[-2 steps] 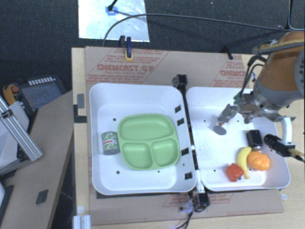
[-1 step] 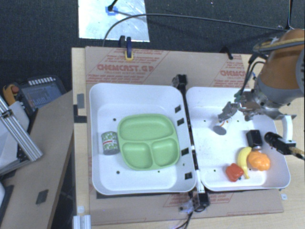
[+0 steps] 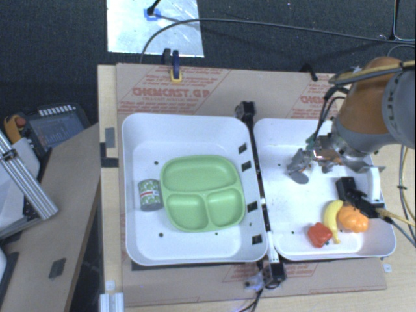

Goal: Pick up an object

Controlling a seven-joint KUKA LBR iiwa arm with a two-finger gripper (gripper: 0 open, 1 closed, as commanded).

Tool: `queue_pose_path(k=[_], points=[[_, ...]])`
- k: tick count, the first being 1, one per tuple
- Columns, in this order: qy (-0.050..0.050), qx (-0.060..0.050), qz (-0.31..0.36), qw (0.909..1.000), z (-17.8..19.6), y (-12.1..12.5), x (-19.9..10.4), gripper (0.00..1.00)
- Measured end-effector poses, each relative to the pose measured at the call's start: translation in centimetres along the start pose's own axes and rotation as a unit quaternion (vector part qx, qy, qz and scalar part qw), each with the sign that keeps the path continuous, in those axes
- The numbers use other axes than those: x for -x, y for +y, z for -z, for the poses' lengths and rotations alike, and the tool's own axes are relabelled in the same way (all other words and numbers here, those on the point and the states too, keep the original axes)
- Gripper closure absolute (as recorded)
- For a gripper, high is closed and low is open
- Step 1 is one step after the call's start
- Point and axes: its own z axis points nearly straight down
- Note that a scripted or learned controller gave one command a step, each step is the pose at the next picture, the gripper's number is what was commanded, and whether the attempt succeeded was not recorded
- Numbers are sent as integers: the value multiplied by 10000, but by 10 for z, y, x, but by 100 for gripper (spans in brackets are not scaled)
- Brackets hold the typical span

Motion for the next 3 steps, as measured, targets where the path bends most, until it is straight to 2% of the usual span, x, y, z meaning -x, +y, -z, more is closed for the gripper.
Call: queue_pose_path(k=[1, 2, 3], points=[[1, 2, 12, 10000, -50, 6, -8, 0], [-3, 11, -1, 10000, -67, 7, -8, 0], [-6, 27, -1, 10000, -55, 8, -8, 100]])
